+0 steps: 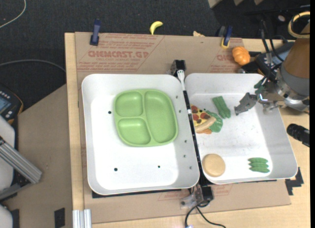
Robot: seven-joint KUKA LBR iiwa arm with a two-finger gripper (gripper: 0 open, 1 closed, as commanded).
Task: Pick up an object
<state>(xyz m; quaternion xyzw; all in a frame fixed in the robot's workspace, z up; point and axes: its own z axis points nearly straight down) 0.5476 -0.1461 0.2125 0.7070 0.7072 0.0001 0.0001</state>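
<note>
In the right bin (275, 143) lie a pizza slice toy (202, 119) near the left wall, a dark green pickle-like piece (221, 107) above it, a tan round cookie (214, 165) at the front left, and a green pea pod (258, 164) at the front right. My gripper (251, 102) hangs over the bin's upper right part, to the right of the dark green piece and apart from it. Nothing shows between its fingers.
The left bin (98, 138) holds a light green divided plate (145, 117). An orange toy (240, 55) and a yellow banana toy (155, 26) lie on the cardboard behind the bins. Blue clamps (95, 32) grip the board's far edge.
</note>
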